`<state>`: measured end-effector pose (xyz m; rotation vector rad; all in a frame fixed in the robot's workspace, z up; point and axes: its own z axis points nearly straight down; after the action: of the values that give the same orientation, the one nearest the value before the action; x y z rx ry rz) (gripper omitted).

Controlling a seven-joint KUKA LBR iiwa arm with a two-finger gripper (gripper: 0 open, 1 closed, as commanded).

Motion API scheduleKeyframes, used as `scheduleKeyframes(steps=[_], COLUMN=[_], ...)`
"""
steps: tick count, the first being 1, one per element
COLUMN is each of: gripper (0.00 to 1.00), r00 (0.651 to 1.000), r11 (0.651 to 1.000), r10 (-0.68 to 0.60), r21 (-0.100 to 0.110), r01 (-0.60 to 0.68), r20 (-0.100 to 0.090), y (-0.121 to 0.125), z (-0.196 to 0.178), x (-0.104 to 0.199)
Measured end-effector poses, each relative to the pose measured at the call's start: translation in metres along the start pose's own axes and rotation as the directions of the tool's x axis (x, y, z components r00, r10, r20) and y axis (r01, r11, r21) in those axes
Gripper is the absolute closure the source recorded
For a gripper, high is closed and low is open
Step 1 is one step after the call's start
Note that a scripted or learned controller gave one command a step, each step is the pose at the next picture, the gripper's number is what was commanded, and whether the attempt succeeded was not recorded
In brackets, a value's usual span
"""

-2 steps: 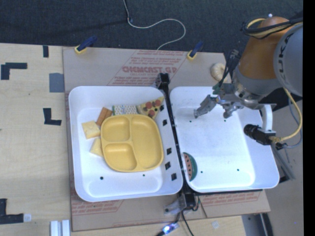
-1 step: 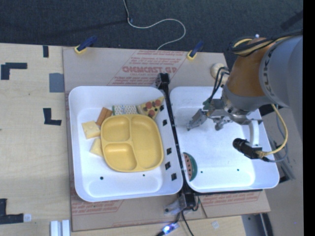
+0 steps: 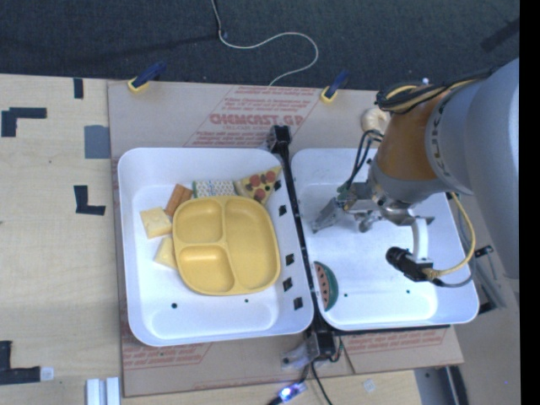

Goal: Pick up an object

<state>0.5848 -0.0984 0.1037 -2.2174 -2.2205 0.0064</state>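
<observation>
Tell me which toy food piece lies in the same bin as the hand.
The watermelon slice, red with a green rind, lies against the right bin's left wall, below the hand. The other food pieces cluster around the yellow divided plate in the left bin.

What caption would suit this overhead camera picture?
Robot gripper poised over right bin near watermelon slice; yellow divided plate in left bin.

Both white bins (image 3: 143, 226) look like smooth, slightly glossy plastic, and the yellow divided plate (image 3: 226, 245) has a satin plastic sheen. Under them lies a matt brown cardboard sheet (image 3: 245, 116) printed in red, on a pale wood-look surface (image 3: 51, 268). The arm (image 3: 481, 150) shows smooth grey casing with a shiny orange band, and dull metal parts near the pincer (image 3: 359, 213).
</observation>
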Motion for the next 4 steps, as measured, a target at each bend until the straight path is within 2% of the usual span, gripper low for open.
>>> scheduleKeyframes(steps=[1,2,4], gripper=[0.00,1.00,1.00], r00=[1.000,1.000,1.000], r11=[1.000,1.000,1.000], r10=[-0.001,-0.001,-0.001], r21=[-0.002,-0.004,-0.010], r01=[0.001,0.001,0.001], r20=[0.000,0.001,0.000], y=[0.000,0.000,0.006], z=[0.020,0.009,-0.104], x=[0.001,0.001,-0.006])
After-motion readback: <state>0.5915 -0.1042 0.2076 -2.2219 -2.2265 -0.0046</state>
